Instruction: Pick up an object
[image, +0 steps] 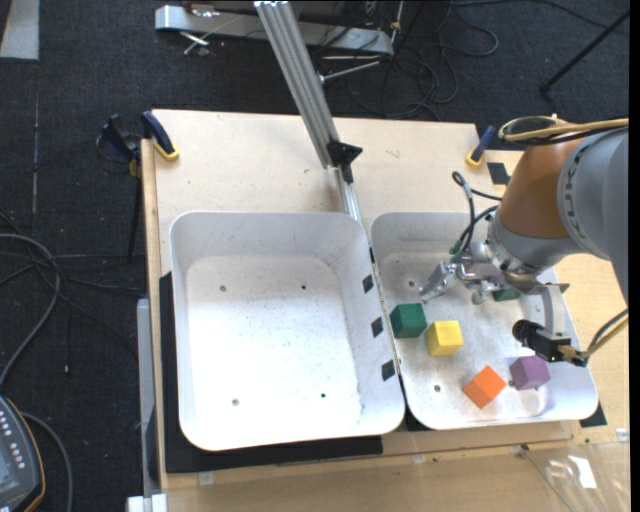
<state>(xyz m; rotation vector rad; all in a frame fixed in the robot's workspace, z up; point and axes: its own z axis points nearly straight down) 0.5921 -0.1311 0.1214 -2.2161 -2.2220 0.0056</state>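
Starting at the near edge of the bench (300, 470), the right bin (560, 405) holds four small blocks, all lying on its floor: an orange block (485, 386) closest to the front, a purple block (529, 373) just beside it to the right and near the bin's right wall, then a yellow block (444, 337) a little farther back, and a green block (408, 320) just beside the yellow one on its left, close to the wall shared with the other bin. The left bin (200, 300) sits alongside, its speckled white floor showing a few small dark holes. Above the blocks, over the middle of the right bin, the gripper (462, 274) hangs at the end of the grey arm (590, 200) (the orange band sits just above the wrist), reaching in from the right. No block is between its metal parts; all four lie apart from it, the green and yellow ones nearest. Whether it is spread or closed cannot be made out. Farther back, a slanted metal rail (305, 85) crosses the bench, and blue-and-yellow clamps (150, 132) grip its far corners.
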